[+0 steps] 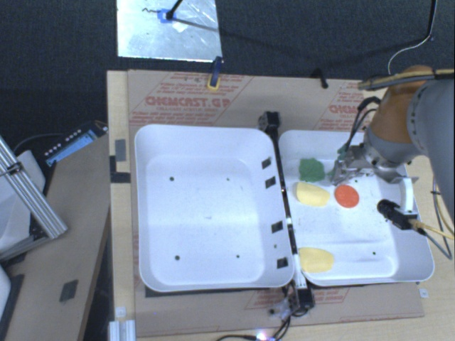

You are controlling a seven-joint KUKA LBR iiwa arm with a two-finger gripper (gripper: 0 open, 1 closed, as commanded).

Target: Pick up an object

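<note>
- I see the arm (416,123) coming in from the right, grey w/ orange band, wrist over the upper part of the right bin (370,265).
- Gripper (343,170) sits low in that bin, between the green piece (311,169) and the red disc (347,197), just above the disc.
- Can't tell how far the gripper is open; its tip is too small and cluttered to read. Nothing visibly caught in it.
- Green piece: upper left of the right bin, just left of the gripper, lying on the bin floor.
- Pale yellow lump (312,195): directly below the green piece, close to it, near the divider betw. the bins.
- Red disc: right of that lump, flat on the floor.
- Second yellow lump (316,260): bottom left corner of the right bin, well apart from the others.
- Left bin (206,212): white, a few dark specks on its floor.
- Both bins rest on a cardboard sheet (185,99) w/ red print, on the table.
</note>
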